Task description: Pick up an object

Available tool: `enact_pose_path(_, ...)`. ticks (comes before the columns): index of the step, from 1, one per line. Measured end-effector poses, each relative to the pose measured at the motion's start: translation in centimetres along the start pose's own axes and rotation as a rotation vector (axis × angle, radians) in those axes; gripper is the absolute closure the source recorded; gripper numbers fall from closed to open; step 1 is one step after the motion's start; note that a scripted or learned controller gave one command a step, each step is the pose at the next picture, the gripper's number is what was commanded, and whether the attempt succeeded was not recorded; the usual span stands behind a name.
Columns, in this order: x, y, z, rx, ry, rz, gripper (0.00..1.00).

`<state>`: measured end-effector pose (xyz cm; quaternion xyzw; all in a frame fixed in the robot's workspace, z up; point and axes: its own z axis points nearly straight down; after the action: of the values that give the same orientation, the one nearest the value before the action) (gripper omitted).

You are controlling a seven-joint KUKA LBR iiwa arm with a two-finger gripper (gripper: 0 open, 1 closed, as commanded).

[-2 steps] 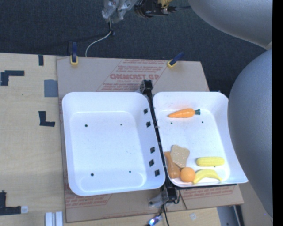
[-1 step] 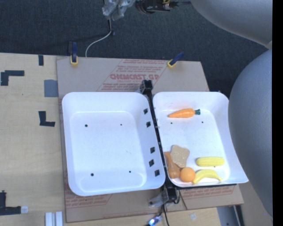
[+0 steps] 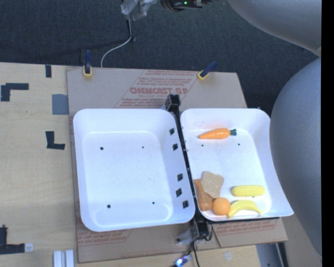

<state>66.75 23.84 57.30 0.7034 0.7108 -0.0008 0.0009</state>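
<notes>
A top-down, slanted view of my bench. The largest thing is the grey robot arm, a broad blurred mass curving down the right side and across the top right corner. Under it lies a flat brown cardboard sheet on the pale wooden bench. On the cardboard sit two shallow white plastic bins, touching edge to edge. The left bin has nothing in it that I can see. The right bin holds every object: an orange toy carrot alone near the far wall, and a cluster at the near wall: a yellow toy banana, a yellow corn cob, a tan slice of bread leaning on a brown loaf-like piece, and a small round orange fruit.

The gripper is a blur at the top edge, well apart from both bins; I cannot tell whether it is open or closed, and I see nothing held.

My judgement: nothing is picked yet; the approach, grasp and lift all remain
</notes>
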Motion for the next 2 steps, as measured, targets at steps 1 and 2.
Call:
enact_pose_path(1,0.14,0.03,-0.96,-0.006,0.001,0.0,1.0)
enact_pose_path(2,0.29,0.08,-1.92,-0.015,0.003,0.001,1.0)
